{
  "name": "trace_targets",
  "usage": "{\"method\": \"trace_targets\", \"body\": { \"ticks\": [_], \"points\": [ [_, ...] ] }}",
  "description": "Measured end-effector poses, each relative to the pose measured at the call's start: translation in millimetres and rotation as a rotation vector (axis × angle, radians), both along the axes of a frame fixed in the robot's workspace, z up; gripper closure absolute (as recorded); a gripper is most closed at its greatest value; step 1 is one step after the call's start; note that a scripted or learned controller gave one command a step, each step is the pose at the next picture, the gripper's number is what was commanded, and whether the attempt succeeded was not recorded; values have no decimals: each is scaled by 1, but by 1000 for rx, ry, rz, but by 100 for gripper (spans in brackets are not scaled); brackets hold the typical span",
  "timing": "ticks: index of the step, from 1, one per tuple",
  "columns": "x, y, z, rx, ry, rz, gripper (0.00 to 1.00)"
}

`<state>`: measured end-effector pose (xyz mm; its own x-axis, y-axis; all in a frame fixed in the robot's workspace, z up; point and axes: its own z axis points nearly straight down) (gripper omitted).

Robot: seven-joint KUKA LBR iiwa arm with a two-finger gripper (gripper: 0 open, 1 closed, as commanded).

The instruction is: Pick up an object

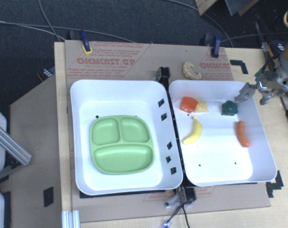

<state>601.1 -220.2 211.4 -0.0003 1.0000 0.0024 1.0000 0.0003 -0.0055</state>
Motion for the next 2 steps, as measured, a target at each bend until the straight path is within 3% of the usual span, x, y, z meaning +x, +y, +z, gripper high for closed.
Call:
{"method": "trace_targets", "body": {
  "ticks": [2],
  "points": [
    [-11,10,-90,0,1,0,0]
  ]
}}
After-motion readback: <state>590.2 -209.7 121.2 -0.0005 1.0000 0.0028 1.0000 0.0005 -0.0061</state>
